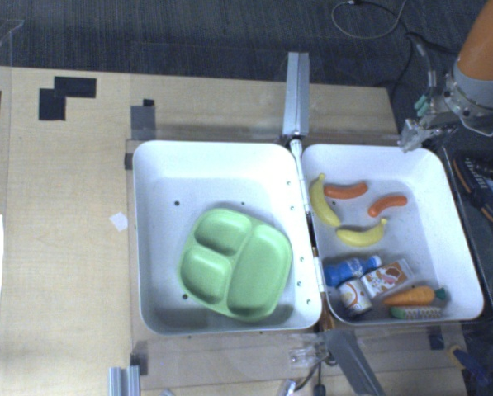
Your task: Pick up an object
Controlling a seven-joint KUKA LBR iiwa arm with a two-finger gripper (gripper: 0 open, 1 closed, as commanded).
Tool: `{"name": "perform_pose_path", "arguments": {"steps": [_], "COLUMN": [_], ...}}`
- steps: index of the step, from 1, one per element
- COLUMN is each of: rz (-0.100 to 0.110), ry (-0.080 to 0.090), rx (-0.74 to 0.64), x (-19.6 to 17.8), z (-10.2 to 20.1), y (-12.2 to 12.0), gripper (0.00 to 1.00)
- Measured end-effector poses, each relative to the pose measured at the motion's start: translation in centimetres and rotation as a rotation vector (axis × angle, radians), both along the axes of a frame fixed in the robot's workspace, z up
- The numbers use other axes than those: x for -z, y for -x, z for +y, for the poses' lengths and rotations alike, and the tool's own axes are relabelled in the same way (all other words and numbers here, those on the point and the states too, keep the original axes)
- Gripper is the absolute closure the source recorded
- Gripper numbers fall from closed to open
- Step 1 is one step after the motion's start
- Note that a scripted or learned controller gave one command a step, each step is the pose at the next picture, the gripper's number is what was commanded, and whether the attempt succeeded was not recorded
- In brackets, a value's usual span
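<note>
On the desk (56, 246) two white bins sat side by side. The left bin (159, 180) held a green divided tray (236, 262), lying a little tilted toward the lower centre of the frame; broad, stiff and smooth, it looked awkward to pinch except at its rim.

The right bin (444, 196) carried the likelier picks. Along its left wall lay a yellow banana (322, 203), with a second banana (362, 235) just right of it and lower. Above and between them sat two orange sausages (346, 190) (387, 204), apart from each other. All four seemed light toy pieces, firm but rounded and probably slippery, best taken across the narrow middle.

At the bin's lower edge a blue bottle (351, 268), a small carton (378, 285) and a carrot (411, 297) were crowded together, touching or nearly so, which I judged harder to separate cleanly. The carton's flat sides would offer the surest hold.

At the upper right of the frame the tool (417, 130) hung over the right bin's far corner, well apart from every object; whether it was open or closed could not be told.
</note>
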State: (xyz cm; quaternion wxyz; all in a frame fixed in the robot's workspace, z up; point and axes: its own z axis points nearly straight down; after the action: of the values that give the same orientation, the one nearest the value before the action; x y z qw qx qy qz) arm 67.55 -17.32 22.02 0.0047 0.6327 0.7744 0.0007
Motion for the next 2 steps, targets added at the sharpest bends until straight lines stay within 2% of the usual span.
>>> {"name": "perform_pose_path", "arguments": {"steps": [2], "rz": [-0.005], "ry": [0.004], "rx": [-0.011], "x": [-1.79], "z": [0.16], "y": [-0.43], "gripper": [1.00]}}
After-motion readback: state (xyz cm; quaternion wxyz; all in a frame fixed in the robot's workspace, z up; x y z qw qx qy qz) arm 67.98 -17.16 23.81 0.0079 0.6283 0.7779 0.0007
